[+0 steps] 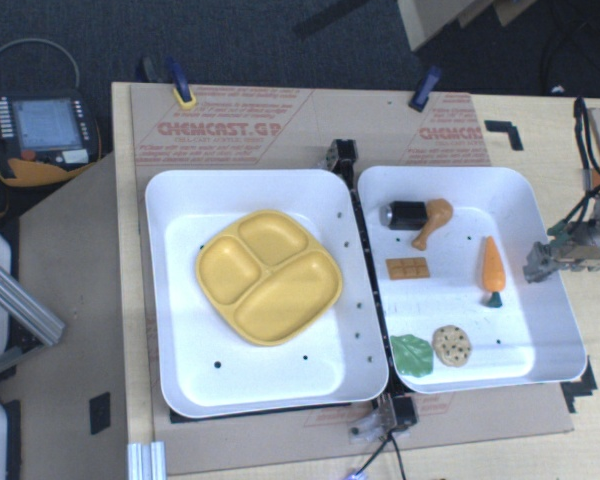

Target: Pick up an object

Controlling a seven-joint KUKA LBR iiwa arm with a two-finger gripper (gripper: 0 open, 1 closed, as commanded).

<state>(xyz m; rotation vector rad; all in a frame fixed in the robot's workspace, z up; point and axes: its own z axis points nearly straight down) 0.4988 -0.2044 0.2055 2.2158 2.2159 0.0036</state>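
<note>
Gripper (540,265) at right bin (550,308) rim, just right of carrot (492,264); finger state cannot be told.

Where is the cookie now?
The cookie lies in the right bin, near its front edge, just right of the green leaf and below the cracker.

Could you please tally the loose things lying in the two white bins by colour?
Yellow: 1, the divided plastic plate
Orange: 1, the toy carrot
Green: 1, the leaf
Black: 1, the cylinder
Tan or brown: 3, drumstick, cracker, cookie
Total: 7
</note>
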